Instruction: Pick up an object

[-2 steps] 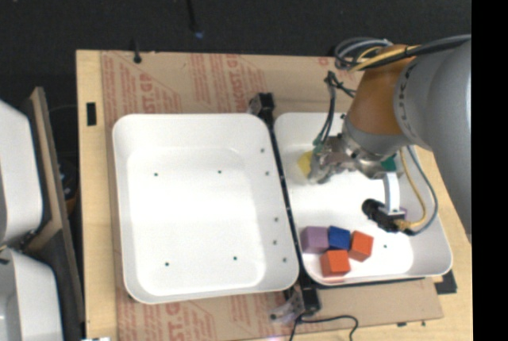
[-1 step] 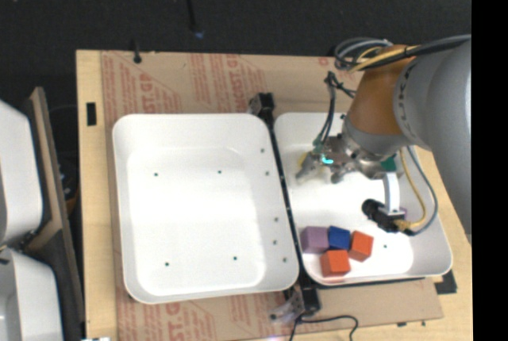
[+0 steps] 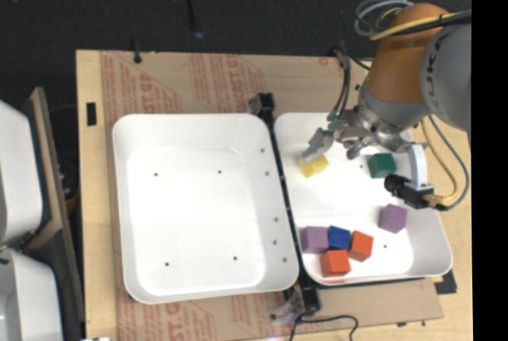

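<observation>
The bench [image 3: 198, 66] carried a bare left bin [image 3: 198, 204]; in the right bin [image 3: 432, 252] a yellow block [image 3: 314, 166] lay near the left wall, just below the gripper [image 3: 327, 139], whose grip could not be told; other blocks [image 3: 341, 246] crowded the front edge.

Two bins sit side by side on the bench [image 3: 182, 70]. The right bin [image 3: 432, 252] holds every block: one [image 3: 313, 166] near its rear left, another [image 3: 382, 165] to the right of it, one [image 3: 392, 217] by the right wall, and a cluster of four [image 3: 336, 246] along the front. The left bin [image 3: 127, 141] adjoins it.
</observation>
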`<action>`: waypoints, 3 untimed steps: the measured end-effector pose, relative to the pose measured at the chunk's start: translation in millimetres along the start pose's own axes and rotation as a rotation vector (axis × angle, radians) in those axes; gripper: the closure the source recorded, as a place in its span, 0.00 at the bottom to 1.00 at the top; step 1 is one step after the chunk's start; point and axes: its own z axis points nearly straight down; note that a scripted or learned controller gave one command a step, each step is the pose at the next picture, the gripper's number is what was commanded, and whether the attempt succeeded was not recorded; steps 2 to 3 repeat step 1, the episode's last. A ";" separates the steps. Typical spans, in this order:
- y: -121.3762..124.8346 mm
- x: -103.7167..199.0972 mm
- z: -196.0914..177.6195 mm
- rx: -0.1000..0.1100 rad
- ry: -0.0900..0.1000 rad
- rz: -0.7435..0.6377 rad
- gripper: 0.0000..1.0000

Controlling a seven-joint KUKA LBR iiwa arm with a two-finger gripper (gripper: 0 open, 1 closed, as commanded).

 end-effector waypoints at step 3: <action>18.0 -13.6 84.2 0.015 0.001 0.082 0.00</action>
